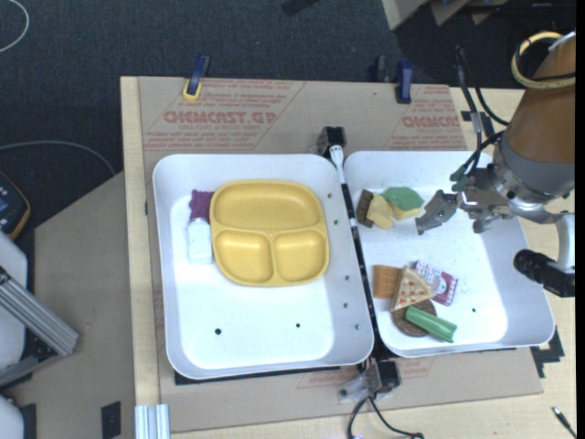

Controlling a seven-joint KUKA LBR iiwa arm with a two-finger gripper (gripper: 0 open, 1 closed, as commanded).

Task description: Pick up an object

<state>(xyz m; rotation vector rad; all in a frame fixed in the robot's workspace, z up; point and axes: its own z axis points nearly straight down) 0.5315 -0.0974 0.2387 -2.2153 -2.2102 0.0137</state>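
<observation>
While the tool (pixel 454 210) hangs open and empty, food pieces (pixel 391 207) lie just left.

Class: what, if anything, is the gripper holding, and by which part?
Nothing: the gripper hovers open above the right white bin, with no object between its fingers.

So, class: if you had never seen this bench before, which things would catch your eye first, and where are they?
The big yellow divided tray in the left bin stands out most. Next comes the grey arm with its orange band, reaching in from the right, its gripper over the right bin beside a small heap of toy food.
</observation>
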